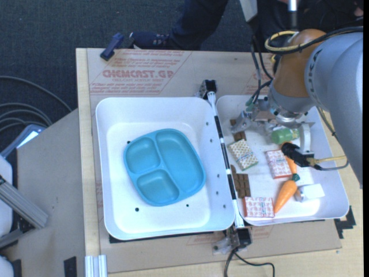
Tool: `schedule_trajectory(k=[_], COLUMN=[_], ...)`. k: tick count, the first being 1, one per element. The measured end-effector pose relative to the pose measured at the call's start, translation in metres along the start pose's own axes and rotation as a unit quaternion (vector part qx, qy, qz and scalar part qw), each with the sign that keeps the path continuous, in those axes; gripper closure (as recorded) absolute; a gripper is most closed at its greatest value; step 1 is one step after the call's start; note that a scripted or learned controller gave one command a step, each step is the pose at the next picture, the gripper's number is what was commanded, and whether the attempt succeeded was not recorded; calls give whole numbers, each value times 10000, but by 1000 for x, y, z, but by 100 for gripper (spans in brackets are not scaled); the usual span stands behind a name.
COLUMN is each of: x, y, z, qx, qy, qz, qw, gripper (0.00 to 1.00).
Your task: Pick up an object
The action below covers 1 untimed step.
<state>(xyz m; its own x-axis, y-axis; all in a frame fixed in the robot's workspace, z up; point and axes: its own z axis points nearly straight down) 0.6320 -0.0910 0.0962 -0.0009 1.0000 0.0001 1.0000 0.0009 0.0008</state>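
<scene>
**Arm over right bin; finger state not visible**

Camera view: Two white bins sit side by side. The left bin point(109, 154) holds one blue tray point(164, 166) with three compartments. The right bin point(334, 203) holds one carrot point(285, 194), one green object point(282, 135), two brown bars point(241, 184), two red-patterned packets point(278, 164), one checkered packet point(243, 154) and one white block point(313, 191). The carrot lies near the bin's front, long axis slanted, leafy end up-right, tip down-left toward a red packet. The gripper point(275, 120) hangs over the bin's rear, just above the green object; I cannot tell its opening.
</scene>
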Motion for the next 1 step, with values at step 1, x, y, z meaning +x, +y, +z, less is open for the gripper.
schedule_trajectory(k=[1], x=[0], y=[0], z=[1], qx=[6], qy=[1], qz=[1], qw=[10000], gripper=[0])
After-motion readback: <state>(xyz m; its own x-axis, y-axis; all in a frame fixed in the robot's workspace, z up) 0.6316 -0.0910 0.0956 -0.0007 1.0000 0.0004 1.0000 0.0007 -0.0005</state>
